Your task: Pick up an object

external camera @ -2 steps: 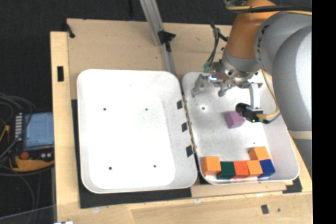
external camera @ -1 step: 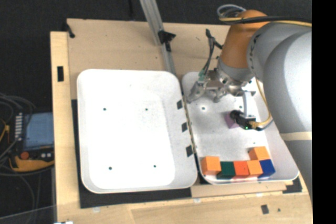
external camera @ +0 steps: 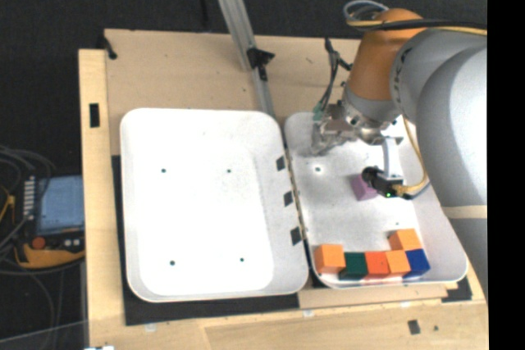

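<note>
One purple block [external camera: 361,189], right bin [external camera: 332,207]
It is seen near the gripper [external camera: 326,130], whose state cannot be told.

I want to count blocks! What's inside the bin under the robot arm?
In the right bin: a row of orange, green and blue blocks by the near wall, and a purple block mid-bin. The arm covers the far right corner, so anything there is hidden.

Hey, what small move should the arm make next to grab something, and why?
Probably slide the pincer sideways toward the purple block: it lies alone mid-bin, closest by, while the other blocks crowd together along the right bin's near edge.
</note>
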You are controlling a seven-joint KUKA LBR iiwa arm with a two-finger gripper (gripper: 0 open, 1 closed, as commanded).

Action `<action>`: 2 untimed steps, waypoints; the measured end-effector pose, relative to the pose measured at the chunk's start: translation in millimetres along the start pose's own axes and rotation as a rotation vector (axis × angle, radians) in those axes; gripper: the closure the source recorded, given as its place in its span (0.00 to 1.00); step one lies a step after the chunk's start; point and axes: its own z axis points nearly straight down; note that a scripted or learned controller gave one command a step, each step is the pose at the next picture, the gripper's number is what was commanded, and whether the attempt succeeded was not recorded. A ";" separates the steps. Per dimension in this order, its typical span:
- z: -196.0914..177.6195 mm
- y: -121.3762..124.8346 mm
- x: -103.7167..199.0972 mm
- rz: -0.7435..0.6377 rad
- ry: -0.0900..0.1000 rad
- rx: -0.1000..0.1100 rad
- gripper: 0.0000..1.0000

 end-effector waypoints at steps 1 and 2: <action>-59.4 7.2 -8.5 -0.006 0.000 -0.003 1.00; -113.6 16.2 -1.8 -0.012 0.001 -0.004 1.00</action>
